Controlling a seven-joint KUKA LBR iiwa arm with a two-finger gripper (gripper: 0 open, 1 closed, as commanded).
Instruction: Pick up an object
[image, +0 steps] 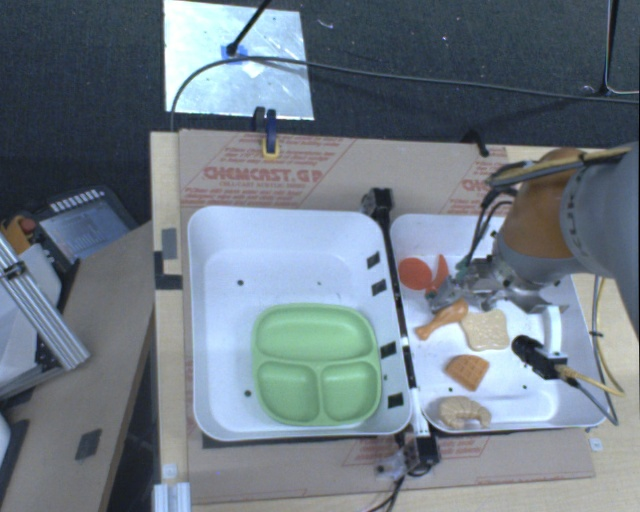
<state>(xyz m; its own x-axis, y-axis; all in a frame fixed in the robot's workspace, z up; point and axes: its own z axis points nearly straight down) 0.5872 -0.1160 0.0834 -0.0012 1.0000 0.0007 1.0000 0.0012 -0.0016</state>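
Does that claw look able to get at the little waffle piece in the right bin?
Probably yes. The waffle piece lies flat and uncovered, apart from the toast, just below the claw.

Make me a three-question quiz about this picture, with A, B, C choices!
1. Where is the green plate?
A. left bin
B. right bin
C. on the floor

2. What colour is the round food near the gripper?
A. blue
B. orange-red
C. purple

3. How does the green plate lie?
A. flat, open side up
B. upside down
C. standing on edge

Answers: 1 A, it sits in the left bin. 2 B, it looks orange-red. 3 A, its three compartments face up.
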